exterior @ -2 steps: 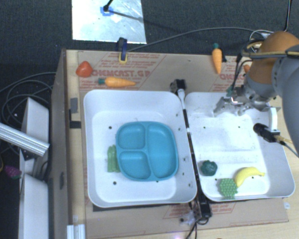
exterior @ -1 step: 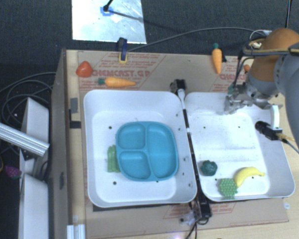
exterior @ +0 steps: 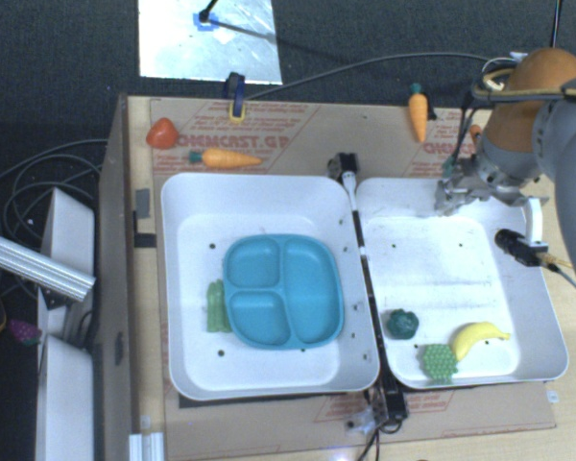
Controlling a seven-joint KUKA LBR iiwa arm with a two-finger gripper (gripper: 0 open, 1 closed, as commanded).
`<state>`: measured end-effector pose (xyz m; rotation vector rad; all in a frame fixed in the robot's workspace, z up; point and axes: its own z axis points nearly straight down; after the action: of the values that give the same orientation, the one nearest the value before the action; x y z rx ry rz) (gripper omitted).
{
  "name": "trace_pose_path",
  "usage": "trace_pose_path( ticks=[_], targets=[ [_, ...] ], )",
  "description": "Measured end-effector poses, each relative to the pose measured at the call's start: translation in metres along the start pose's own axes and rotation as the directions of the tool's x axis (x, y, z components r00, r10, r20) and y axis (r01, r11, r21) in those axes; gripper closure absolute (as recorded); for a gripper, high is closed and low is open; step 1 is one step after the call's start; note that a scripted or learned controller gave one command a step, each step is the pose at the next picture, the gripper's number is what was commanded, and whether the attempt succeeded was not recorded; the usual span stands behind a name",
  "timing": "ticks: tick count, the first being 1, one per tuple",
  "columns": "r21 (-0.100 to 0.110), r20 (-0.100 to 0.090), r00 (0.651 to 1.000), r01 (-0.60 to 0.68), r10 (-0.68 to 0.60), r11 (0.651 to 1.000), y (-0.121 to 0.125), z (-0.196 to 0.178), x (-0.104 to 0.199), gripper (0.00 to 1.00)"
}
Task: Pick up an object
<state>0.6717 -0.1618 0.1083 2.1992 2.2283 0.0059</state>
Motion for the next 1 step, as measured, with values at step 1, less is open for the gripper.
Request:
trace_pose_path(
  ticks=[1],
  targets=[
    [-0.004, 0.002, 1.0, 0.004, -0.004, 1.0, 0.0013, -0.0115, -0.0002, 1.0]
  ],
)
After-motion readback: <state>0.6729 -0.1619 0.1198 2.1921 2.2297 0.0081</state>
